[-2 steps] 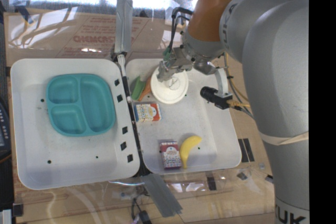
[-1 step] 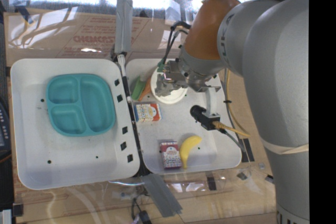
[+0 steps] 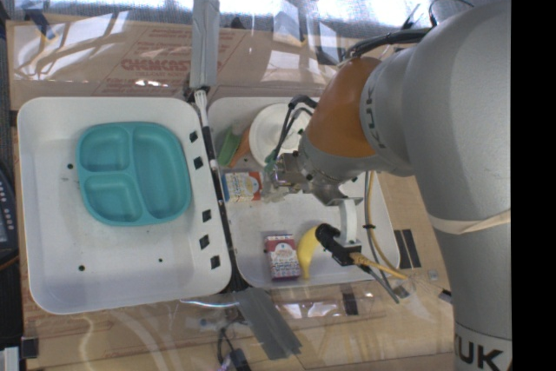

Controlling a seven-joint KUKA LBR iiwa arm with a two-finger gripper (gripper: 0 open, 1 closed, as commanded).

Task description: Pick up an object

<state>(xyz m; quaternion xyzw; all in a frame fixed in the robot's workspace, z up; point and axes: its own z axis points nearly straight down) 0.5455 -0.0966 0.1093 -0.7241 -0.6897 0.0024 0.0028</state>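
The worktop [image 3: 113,330] carries a crowded right bin [image 3: 252,239]. The pincer [image 3: 280,180] hangs just beside a small carton [image 3: 241,185], and I cannot tell its grip. A green packet [image 3: 229,148] and white bowl [image 3: 269,133] lie beyond the carton, a red box [image 3: 280,256] and banana [image 3: 308,249] nearer.

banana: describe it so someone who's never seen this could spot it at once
Start at the right bin of the two white ones. Near its lower edge in the view, the banana lies just right of a small red box. It is the only yellow, curved thing there.
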